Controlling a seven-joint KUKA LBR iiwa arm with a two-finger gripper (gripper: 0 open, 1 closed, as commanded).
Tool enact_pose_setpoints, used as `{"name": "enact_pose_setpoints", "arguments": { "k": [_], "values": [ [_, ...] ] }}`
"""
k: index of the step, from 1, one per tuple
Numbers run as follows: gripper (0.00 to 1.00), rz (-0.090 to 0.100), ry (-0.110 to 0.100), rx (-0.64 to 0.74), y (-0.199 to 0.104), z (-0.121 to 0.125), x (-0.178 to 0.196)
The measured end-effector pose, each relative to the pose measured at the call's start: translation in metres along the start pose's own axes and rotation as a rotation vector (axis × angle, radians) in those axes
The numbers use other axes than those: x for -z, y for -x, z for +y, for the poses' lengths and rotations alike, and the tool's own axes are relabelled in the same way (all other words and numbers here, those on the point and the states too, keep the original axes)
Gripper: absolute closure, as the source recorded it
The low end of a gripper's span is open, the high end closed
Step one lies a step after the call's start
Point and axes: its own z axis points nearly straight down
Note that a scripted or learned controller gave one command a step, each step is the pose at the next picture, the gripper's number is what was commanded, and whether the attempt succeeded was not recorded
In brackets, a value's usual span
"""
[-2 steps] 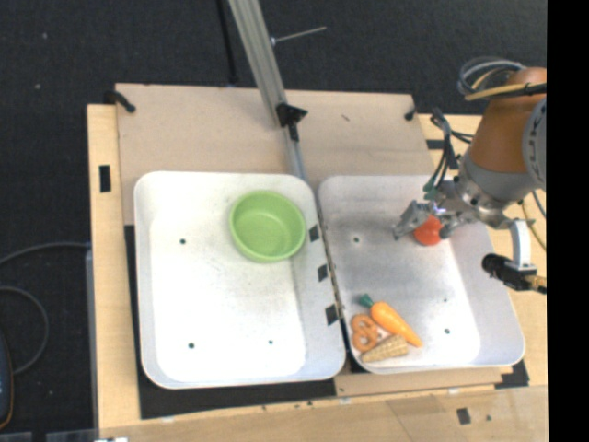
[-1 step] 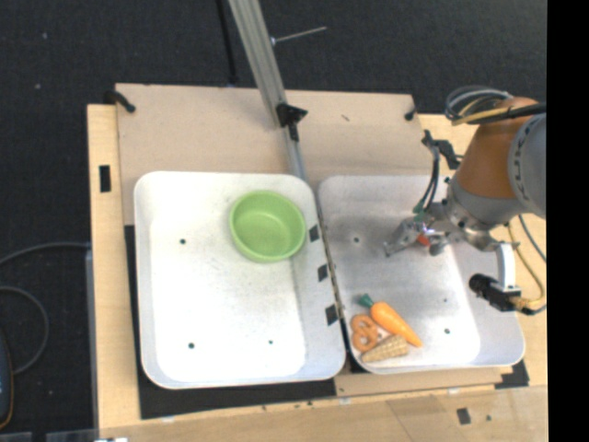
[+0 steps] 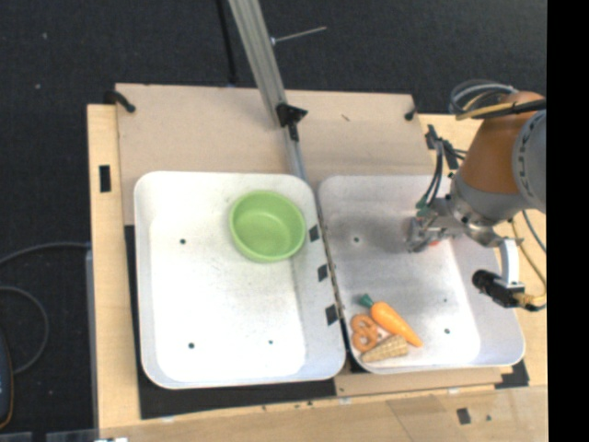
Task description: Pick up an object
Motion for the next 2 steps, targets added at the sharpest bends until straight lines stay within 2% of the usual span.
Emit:
{"name": "enact_pose_setpoints", "arguments": {
  "k": [2],
  "values": [
    [1.0, -0.001, -0.002, 0.004, 0.018, -0.006, 0.108]
  ]
}}
